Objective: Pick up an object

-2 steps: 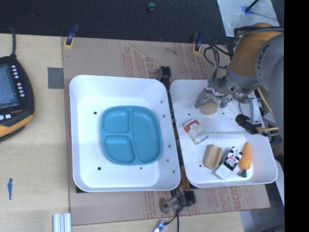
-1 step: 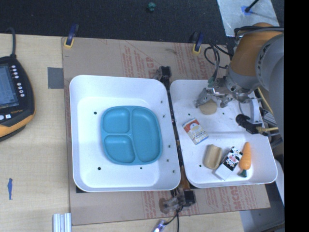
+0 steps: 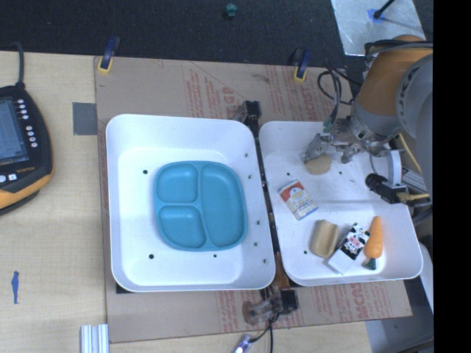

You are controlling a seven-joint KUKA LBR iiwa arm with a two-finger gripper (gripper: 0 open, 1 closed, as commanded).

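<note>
From the fixed camera above the bench, two shallow white bins sat side by side on a sheet of brown cardboard (image 3: 184, 87). The left bin (image 3: 132, 142) held a blue divided plate (image 3: 199, 204), lying flat near the middle with three compartments facing up.

The right bin (image 3: 283, 259) held the loose things. A small printed card box (image 3: 297, 198) lay near the bin's centre. Toward the near edge stood a tan cup-like piece (image 3: 324, 238), and just beside it a black-and-white patterned block (image 3: 353, 244), with an orange carrot (image 3: 374, 239) touching its right side. At the far end of this bin lay a small tan round object (image 3: 319, 165).

The arm reached in from the right, its orange band visible above the wrist. The gripper (image 3: 320, 151) was low over the tan round object, right at its top edge; whether it had hold of the object could not be told.

The cardboard was fixed by blue-and-yellow clamps (image 3: 109, 54) along its far edge. It lay on a pale wooden bench (image 3: 44, 271), where a black-and-orange teach pendant (image 3: 18, 145) rested at the left. Beyond the bench ran a dark floor (image 3: 184, 13).
</note>
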